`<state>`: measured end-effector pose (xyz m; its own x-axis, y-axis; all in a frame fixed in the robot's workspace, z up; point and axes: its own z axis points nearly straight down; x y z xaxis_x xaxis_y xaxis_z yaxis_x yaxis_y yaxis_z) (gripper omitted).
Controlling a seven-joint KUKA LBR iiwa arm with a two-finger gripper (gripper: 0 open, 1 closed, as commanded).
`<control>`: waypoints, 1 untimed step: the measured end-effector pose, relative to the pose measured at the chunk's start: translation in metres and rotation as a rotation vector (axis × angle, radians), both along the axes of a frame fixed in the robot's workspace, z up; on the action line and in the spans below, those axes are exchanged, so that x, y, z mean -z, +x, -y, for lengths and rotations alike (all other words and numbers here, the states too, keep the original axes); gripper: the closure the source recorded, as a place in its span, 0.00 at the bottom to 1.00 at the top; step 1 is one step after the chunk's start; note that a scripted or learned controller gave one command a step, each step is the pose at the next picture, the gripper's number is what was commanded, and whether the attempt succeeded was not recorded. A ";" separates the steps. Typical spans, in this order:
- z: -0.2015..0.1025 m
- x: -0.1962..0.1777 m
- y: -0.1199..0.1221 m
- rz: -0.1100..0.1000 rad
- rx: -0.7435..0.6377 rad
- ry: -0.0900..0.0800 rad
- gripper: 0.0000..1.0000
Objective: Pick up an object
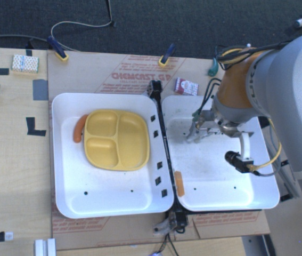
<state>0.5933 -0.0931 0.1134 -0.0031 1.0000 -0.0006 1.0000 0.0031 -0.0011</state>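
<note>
Gripper (pixel 197 128) low in the right bin (pixel 214 196), nothing between its fingers as far as I can see.

Can't tell if it's spread or pressed together from this angle. Nearest candidate is the small orange piece (pixel 179 183) lying by the right bin's left wall, long axis running roughly up-down in the view. Looks light and stiff, maybe a bit slick, so I'd pinch across its narrow middle. The yellow divided plate (pixel 116 139) and the orange sausage-shaped thing (pixel 78 128) touching its left edge sit in the left bin (pixel 108 204).
</note>
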 end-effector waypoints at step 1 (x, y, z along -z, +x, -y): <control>0.000 0.000 0.000 0.000 0.000 0.000 0.00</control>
<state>0.5933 -0.0931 0.1134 -0.0032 1.0000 -0.0008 1.0000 0.0032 -0.0010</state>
